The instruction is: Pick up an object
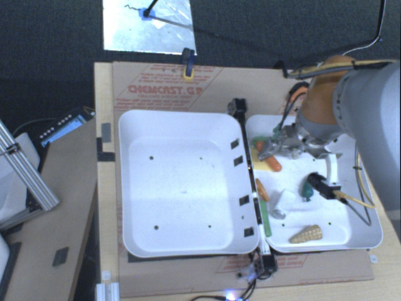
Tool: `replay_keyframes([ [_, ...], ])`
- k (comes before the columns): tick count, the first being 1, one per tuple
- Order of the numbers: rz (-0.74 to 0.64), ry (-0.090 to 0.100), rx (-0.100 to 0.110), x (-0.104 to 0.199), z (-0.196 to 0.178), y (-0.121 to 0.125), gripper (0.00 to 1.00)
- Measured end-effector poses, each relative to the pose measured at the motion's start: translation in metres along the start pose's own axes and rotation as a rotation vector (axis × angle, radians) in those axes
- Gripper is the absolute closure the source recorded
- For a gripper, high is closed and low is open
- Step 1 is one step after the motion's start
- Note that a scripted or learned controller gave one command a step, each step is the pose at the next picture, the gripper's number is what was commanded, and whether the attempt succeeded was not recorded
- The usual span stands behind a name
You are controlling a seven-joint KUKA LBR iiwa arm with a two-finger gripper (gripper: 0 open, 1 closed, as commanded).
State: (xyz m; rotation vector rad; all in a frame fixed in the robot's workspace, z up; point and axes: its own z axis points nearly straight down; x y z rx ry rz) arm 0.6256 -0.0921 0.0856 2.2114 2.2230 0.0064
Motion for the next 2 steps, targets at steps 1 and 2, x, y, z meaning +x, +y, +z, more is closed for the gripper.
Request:
replay_keyframes([
  [1,-0.001,0.001,0.003,0.0,-0.01,-0.002,1.0],
  [2,-0.003,0.002,0.0,0.088,-0.103,0.027,1.0],
])
